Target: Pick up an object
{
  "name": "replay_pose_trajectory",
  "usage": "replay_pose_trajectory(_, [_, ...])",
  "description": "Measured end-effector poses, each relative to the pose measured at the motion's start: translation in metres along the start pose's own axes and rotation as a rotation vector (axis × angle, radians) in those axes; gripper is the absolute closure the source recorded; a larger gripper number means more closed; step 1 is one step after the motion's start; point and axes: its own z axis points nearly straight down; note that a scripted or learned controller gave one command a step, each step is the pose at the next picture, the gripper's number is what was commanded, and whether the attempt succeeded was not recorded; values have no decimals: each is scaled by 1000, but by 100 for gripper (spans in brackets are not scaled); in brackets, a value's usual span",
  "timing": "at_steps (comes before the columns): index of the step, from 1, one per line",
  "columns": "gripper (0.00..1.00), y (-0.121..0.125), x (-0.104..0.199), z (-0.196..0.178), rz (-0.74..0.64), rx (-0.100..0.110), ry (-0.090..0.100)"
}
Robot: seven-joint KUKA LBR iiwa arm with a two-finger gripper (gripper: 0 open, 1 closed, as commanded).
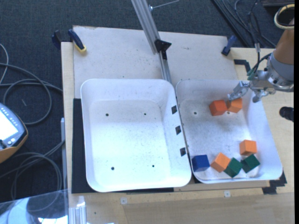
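Note:
In the right bin (266,125), my gripper (245,96) hangs near the far right part, fingers spread open with nothing between them. Its left finger (234,95) ends just above a small orange block (235,106), which touches a larger orange block (217,108). Along the bin's near edge lie a blue block (200,162), an orange block (220,162), two green blocks (232,167) (251,162) and another orange block (248,147).
The left bin (93,125) sits beside the right one, with small black clips (178,130) along their shared rims. A slanted metal rail (149,22) crosses the board behind the bins. Blue clamps (77,40) (228,45) hold the board's far corners.

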Motion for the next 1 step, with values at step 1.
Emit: replay_pose_trajectory(1, [0, -20, 3, 99, 2, 23, 9])
